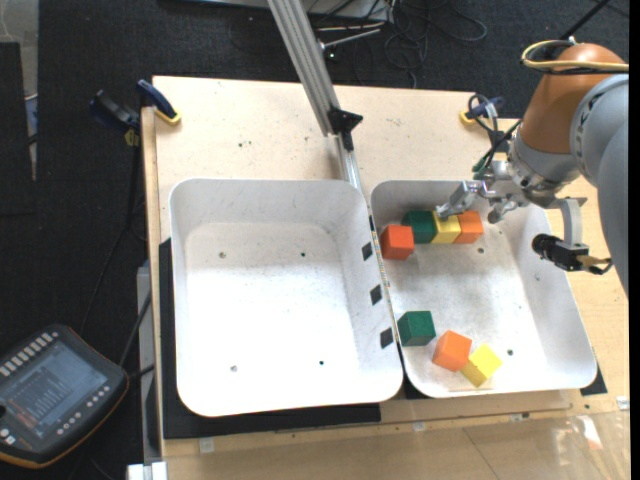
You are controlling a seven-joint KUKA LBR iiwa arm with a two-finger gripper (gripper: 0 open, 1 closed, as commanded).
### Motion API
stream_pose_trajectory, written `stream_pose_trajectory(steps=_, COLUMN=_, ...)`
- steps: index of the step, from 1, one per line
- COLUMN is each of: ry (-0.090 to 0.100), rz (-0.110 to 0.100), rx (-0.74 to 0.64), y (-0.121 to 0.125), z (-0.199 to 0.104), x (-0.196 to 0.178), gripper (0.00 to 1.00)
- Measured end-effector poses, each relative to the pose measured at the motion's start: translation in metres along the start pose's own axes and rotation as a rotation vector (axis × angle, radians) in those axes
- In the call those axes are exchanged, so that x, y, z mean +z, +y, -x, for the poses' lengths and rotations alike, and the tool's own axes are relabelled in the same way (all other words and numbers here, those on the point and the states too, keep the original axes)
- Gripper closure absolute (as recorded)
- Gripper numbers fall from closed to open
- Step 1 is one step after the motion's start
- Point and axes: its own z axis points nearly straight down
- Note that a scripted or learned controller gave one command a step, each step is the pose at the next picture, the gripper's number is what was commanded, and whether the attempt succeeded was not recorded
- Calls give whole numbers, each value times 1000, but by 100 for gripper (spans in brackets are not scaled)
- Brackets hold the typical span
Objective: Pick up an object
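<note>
The right bin (560,318) holds several small blocks. Against its far wall stands a row of an orange block (397,240), a green block (421,227), a yellow block (446,229) and another orange block (469,227). Nearer the front lie a green block (416,327), an orange block (452,350) and a yellow block (481,365). My gripper (476,204) hangs just behind and above the right end of the row. It is open, with nothing between its fingers.
The left bin (270,298) lies beside the right one, with a shared raised rim between them. A slanted metal pole (305,48) crosses the bench's far side down to the bins' junction. The arm's orange band (560,98) is at the far right.
</note>
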Motion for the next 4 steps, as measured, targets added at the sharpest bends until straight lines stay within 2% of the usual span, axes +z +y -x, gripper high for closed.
stream_pose_trajectory(steps=1, ry=-4, rz=6, rx=1, y=2, z=2, x=-11, gripper=100)
stream_pose_trajectory(steps=2, ry=2, rz=-9, rx=2, y=6, z=10, x=-73, gripper=100)
stream_pose_trajectory(steps=3, ry=2, rz=-9, rx=2, y=8, z=10, x=-120, gripper=100)
stream_pose_trajectory(steps=4, ry=4, rz=-19, rx=1, y=8, z=9, x=-85, gripper=100)
